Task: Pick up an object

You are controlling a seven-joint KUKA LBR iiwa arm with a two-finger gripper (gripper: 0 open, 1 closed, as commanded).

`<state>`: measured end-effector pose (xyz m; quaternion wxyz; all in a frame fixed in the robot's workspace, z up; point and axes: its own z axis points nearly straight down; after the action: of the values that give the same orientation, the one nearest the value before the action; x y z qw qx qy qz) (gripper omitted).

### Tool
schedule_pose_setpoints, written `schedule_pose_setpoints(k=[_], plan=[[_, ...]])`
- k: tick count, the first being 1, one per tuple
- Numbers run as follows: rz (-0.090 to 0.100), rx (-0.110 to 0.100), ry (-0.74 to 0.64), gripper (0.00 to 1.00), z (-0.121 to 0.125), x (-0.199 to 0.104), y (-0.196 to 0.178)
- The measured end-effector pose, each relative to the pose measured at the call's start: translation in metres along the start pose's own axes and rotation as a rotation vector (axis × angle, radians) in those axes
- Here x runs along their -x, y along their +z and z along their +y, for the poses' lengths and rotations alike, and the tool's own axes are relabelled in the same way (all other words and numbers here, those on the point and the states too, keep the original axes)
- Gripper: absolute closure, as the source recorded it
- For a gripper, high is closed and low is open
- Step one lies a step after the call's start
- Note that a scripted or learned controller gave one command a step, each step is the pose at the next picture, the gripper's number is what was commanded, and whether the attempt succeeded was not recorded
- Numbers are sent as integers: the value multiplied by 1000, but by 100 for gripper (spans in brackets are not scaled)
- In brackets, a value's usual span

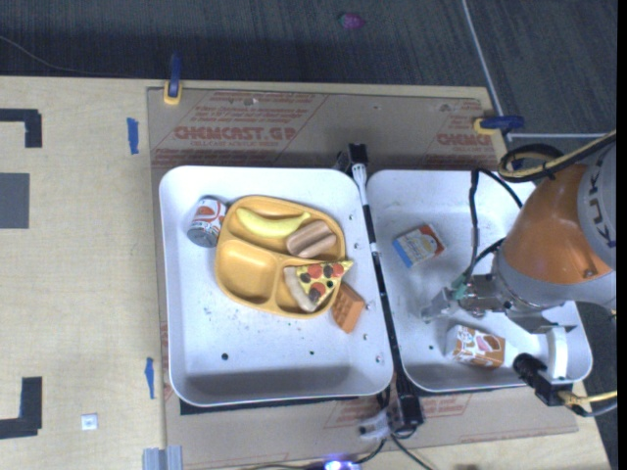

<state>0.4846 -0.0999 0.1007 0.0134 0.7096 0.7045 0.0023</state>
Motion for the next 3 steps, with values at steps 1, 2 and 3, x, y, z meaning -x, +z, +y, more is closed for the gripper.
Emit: schedule_pose_setpoints(k=[1, 2, 3], plan=[[11, -12, -4, 0, -3, -6, 11], [13, -12, -5, 0, -3, -5, 11], [12, -12, -4, 0, -3, -6, 11]])
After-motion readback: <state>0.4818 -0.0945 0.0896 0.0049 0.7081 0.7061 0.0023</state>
